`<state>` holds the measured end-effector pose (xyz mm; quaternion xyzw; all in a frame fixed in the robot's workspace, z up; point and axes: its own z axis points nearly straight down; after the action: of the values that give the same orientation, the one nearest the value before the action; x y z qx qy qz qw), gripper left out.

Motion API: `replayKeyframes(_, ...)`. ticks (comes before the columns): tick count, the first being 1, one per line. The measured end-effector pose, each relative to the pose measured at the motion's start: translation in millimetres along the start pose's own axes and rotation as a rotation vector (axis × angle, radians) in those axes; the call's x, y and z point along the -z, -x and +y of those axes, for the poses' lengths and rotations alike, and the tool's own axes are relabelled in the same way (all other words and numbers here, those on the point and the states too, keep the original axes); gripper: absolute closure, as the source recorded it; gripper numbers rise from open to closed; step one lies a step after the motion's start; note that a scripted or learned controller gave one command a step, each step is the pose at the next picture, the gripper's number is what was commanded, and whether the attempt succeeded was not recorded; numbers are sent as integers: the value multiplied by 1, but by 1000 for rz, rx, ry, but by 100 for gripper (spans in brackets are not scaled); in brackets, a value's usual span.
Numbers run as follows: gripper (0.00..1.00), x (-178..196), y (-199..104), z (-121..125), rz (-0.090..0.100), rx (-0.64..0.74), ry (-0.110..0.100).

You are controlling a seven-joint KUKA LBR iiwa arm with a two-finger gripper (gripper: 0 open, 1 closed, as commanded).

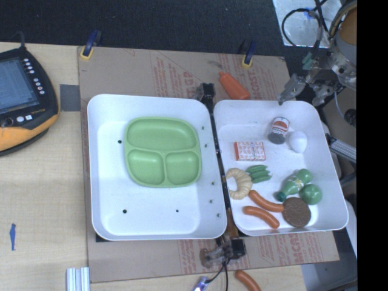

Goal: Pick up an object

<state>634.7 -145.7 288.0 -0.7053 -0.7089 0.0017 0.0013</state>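
My gripper (pixel 301 94) hangs above the far edge of the right bin (pixel 327 162), its two fingers spread open with nothing between them. In that bin lie a small can (pixel 279 130), a white egg (pixel 297 141), a pink wafer (pixel 250 151), green beans (pixel 259 173), a pale pretzel (pixel 237 182), two orange sausages (pixel 265 200), green vegetables (pixel 301 187) and a brown cookie (pixel 296 211). The can is the item closest to the gripper, a little below and to its left.
The left bin (pixel 109 211) holds a green divided plate (pixel 163 151). An orange carrot (pixel 233 86) lies on the cardboard behind the bins, and another sausage (pixel 247 279) lies in front. A teach pendant (pixel 24 99) sits at the far left. Clamps mark the cardboard's back edge.
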Motion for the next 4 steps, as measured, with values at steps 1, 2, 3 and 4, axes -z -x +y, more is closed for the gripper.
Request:
replayKeyframes(1, 0, -143, 16, 21, -1, 0, -3)
replayKeyframes(2, 0, -189, 38, 22, -2, 1, -2)
replayKeyframes(3, 0, -196, 51, 22, -1, -1, 2)
replayKeyframes(4, 0, -196, 22, 22, -1, 2, -2)
